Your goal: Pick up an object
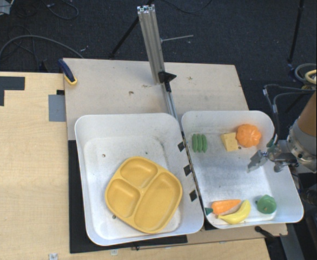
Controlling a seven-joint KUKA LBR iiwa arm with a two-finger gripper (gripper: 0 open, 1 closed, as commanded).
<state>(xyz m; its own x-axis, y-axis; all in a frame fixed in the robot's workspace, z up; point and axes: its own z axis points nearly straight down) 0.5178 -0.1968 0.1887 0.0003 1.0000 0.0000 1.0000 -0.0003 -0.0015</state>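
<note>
Nearest the bottom edge, the banana (pixel 236 214), carrot (pixel 225 205) and green round piece (pixel 265 203) line the right bin's (pixel 231 167) lower rim. The yellow divided plate (pixel 143 193) fills the left bin (pixel 93 145). At mid right, the hand (pixel 262 158) hangs over the right bin; its grip can't be told, nothing visibly between it. Above, orange (pixel 248 135), cheese block (pixel 230 142), green pod (pixel 199 143).
</note>
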